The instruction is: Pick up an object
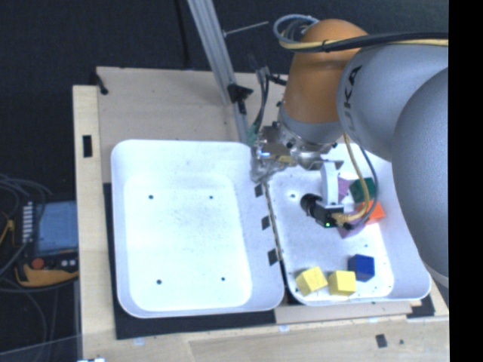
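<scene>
My gripper (262, 164) hangs below the orange wrist band, over the rim between the two bins, at the far left corner of the right bin (400, 281). The arm covers most of that bin's far side. Two yellow blocks (311, 280) (342, 282) lie side by side at the bin's near edge, with a blue block (363, 266) just right of them. Partly hidden under the arm, a purple piece (352, 225), an orange piece (376, 213) and a green piece (363, 186) sit near the right wall. Nothing shows at the gripper's tip.
The left bin (185, 225) lies beside the right one, their rims touching. A slanted metal rail (215, 51) rises behind the bins near the gripper. Electronics and cables (45, 240) sit off the bench at the left.
</scene>
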Available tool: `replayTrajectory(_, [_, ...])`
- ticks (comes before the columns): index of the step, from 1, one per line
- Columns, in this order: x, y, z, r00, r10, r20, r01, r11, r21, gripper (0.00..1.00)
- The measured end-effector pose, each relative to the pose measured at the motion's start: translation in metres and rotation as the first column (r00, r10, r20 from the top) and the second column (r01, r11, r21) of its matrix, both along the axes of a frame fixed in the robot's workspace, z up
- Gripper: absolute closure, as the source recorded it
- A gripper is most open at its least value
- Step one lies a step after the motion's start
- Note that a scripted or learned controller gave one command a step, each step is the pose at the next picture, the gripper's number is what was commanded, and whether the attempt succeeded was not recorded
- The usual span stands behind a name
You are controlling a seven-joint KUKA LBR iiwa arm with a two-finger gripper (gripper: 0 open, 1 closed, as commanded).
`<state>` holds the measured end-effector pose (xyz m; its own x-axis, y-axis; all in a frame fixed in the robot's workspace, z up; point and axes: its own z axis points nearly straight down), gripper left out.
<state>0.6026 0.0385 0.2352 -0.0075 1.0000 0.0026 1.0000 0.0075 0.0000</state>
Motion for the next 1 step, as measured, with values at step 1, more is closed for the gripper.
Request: replayTrajectory(1, [-0.0312, 0.0519, 0.0041, 1.000, 0.001, -0.002, -0.001, 1.000, -0.001, 1.00])
